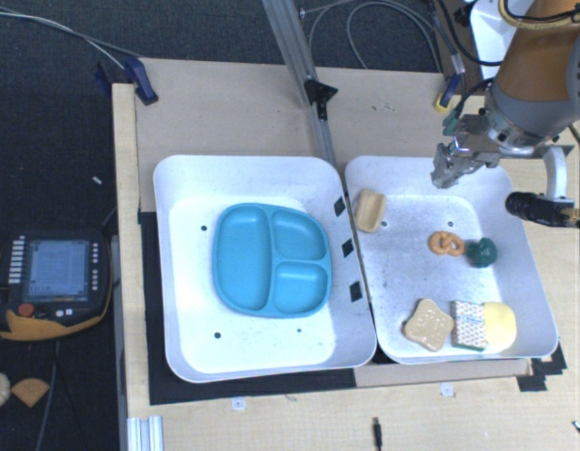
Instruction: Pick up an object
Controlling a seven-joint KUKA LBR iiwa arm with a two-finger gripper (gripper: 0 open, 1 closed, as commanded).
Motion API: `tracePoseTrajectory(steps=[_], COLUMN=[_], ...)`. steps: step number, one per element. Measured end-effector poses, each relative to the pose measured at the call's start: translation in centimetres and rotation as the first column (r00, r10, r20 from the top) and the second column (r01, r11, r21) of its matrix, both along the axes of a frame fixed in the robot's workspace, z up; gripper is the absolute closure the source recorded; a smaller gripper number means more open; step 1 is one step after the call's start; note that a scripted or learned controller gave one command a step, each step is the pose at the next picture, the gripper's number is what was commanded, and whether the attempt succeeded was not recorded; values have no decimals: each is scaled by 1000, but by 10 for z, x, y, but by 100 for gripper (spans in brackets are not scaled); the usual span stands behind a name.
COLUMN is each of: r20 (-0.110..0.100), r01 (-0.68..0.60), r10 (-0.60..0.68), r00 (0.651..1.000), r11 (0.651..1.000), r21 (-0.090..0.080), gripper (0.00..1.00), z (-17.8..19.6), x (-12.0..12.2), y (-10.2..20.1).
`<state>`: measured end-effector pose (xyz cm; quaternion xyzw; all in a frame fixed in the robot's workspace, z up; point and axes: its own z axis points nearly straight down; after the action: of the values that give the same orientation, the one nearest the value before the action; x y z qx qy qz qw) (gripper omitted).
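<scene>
orange pretzel [446, 243] in right bin [399, 338], below the pincer [446, 172]

Blue divided plate [271, 258] smooth plastic, slight sheen; 2 white bins [181, 214] matt plastic; bench [224, 92] pale wood.

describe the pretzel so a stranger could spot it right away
Look in the right-hand white bin, the one without the blue tray. Near its middle lies the pretzel, just left of a dark green ball. It is the only small, orange-brown twisted loop there.
</scene>
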<state>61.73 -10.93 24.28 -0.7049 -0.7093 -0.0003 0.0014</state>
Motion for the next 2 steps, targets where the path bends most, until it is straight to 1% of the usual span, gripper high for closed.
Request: tracePoseTrajectory(steps=[1,2], r20=[0,4], r01=[-1,0], r10=[1,0], r00=[1000,1000], r11=[1000,1000], r21=[1,-1], gripper=[100,100], z=[-12,-9], x=[5,14], y=[61,113])
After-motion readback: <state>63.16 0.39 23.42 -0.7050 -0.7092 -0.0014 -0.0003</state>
